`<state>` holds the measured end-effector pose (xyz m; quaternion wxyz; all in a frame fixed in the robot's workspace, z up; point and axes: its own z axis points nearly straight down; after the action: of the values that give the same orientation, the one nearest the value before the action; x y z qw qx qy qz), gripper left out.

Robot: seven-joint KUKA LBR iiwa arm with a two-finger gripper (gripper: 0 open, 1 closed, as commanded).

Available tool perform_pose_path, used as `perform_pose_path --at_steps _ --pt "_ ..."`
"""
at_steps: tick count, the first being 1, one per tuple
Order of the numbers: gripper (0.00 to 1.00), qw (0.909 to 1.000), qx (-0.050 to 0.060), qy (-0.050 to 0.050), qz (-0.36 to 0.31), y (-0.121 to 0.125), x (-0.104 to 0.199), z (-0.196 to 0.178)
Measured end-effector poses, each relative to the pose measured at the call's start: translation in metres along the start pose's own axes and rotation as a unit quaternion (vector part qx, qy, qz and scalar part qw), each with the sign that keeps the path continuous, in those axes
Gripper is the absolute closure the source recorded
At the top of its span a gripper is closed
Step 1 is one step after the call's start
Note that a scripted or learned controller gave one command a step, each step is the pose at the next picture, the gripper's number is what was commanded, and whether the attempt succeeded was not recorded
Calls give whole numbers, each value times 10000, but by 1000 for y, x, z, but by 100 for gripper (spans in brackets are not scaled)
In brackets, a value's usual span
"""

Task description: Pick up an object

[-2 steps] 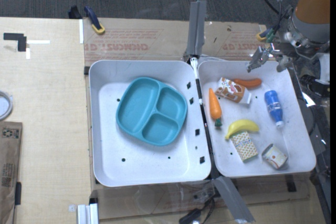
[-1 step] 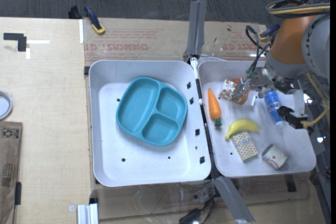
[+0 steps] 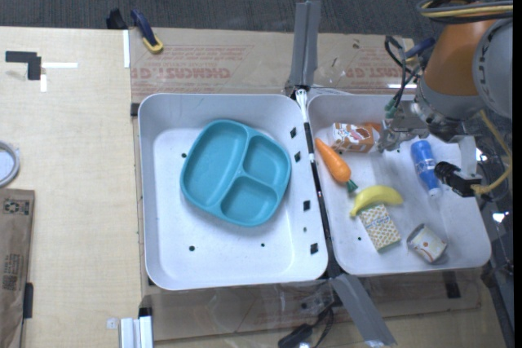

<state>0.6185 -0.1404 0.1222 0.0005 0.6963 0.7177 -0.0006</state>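
Landmark: the carrot (image 3: pixel 333 161), lying in the right bin (image 3: pixel 457 261) close to the divider between the two bins.
Gripper: the gripper (image 3: pixel 390 136) hangs over the right bin, to the right of the carrot, just beside the snack packet (image 3: pixel 356 136).
Fingers: I cannot tell if they are spread or pressed together; nothing is visible between them.
Task things: the banana (image 3: pixel 376 198) lies below-right of the carrot, the patterned box (image 3: pixel 380 226) under the banana, the blue bottle (image 3: pixel 424 165) further right, the small cup (image 3: pixel 426 243) lowest and far right.
Left bin: a blue divided plate (image 3: pixel 236 172), well apart from the carrot on its left.
Risk: the packet, carrot and bottle lie close, so I judge the fingers can push one aside or close on an edge and slip.
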Motion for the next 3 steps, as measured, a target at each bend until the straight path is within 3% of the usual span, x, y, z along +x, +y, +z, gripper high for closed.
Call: perform_pose_path --at_steps 1,2,3 --pt "0 10000 1 0 1 0 0 0" --pt "0 9991 151 192 358 33 -39 18" --pt "0 9996 4 6 284 -32 -8 30"
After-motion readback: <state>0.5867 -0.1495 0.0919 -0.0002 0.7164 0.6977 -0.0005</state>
